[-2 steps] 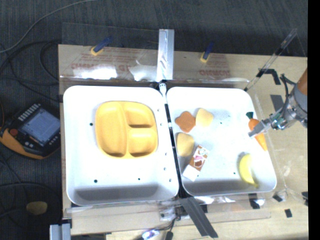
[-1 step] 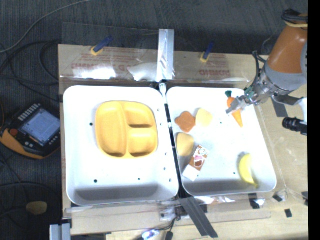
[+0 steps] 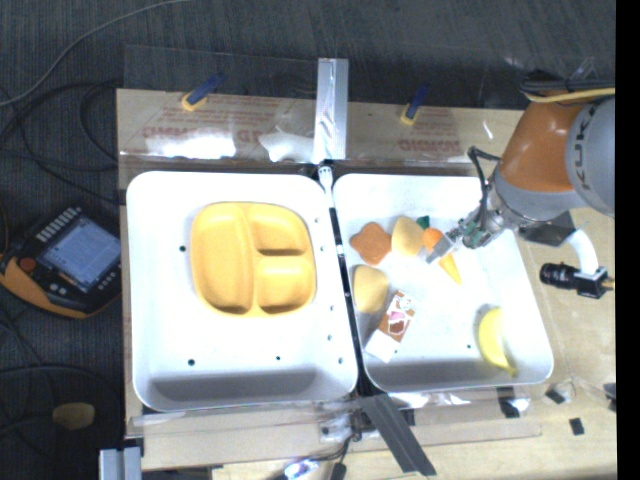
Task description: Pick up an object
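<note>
My pincer [image 3: 452, 243] hangs low in the right bin [image 3: 530, 313], just beside the small carrot [image 3: 449, 264]; whether it grips anything, I cannot tell.

Grey arm [image 3: 600, 163], orange wrist band [image 3: 540, 153]

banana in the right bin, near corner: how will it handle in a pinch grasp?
The banana looks like smooth, glossy toy plastic, so probably stiff, light and somewhat slippery. Its curved shape may rock or pivot if pushed. It lies near the right bin wall, likely cramping the jaws.
</note>
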Tool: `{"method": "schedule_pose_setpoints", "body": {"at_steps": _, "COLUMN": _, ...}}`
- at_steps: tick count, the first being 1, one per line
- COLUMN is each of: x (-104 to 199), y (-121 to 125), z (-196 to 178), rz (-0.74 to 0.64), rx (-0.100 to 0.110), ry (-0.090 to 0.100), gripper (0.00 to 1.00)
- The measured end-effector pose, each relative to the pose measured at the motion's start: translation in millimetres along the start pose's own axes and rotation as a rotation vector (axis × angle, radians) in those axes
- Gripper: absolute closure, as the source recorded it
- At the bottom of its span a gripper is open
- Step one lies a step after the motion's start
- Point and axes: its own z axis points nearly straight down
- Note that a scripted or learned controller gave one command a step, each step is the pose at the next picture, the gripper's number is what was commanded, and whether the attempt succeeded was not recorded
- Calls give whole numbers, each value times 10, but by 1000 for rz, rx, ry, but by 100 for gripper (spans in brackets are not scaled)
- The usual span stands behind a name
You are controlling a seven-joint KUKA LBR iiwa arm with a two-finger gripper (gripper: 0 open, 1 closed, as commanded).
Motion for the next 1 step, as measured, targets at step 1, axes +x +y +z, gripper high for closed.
{"method": "schedule_pose_setpoints", "body": {"at_steps": 1, "x": 555, "y": 457, "z": -551, "rz": 181, "rx": -1, "ry": 0, "gripper": 100}}
